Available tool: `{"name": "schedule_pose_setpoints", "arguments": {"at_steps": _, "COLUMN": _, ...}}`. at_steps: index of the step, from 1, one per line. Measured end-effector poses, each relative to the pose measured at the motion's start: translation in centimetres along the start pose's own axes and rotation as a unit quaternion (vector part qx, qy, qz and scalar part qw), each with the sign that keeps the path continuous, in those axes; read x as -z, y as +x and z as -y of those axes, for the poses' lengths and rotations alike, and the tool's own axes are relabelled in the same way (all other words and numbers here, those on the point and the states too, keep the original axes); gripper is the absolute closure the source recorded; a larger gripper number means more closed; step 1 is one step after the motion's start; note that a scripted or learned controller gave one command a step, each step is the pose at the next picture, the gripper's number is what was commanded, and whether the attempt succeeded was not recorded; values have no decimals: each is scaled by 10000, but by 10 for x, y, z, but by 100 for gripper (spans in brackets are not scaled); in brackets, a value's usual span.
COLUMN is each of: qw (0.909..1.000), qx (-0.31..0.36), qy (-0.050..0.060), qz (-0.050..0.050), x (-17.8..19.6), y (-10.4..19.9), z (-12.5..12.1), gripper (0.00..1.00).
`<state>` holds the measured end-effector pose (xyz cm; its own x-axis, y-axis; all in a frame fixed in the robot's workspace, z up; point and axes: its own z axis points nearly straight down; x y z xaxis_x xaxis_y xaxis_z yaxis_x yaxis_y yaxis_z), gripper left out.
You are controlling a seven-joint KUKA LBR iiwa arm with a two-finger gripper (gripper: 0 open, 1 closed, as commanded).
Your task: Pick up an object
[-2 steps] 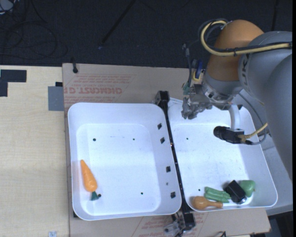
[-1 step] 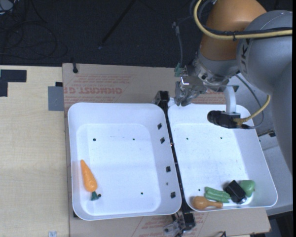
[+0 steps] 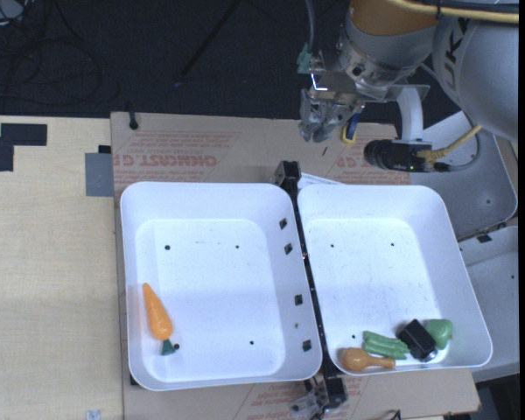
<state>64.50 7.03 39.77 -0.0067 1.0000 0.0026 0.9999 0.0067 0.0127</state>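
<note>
The hand (image 3: 325,122) hangs above the far edge of the bins, and I can't tell its state. An orange carrot (image 3: 157,312) lies in the left bin (image 3: 201,201); green, black and tan items cluster in the right bin's (image 3: 376,201) near corner

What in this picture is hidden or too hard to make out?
- Gripper, camera view: small, blurred and dark, so its state is unclear.
- Green toy, right bin: partly covered by the black block, so I can't identify it.
- Carrot top, left bin: too small to read.
- Arm: cut off by the top edge.
</note>
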Motion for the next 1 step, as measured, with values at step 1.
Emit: {"name": "schedule_pose_setpoints", "arguments": {"at_steps": 1, "qw": 10000, "qx": -8, "qy": 72, "qz": 10, "x": -6, "y": 78, "z": 1, "gripper": 100}}
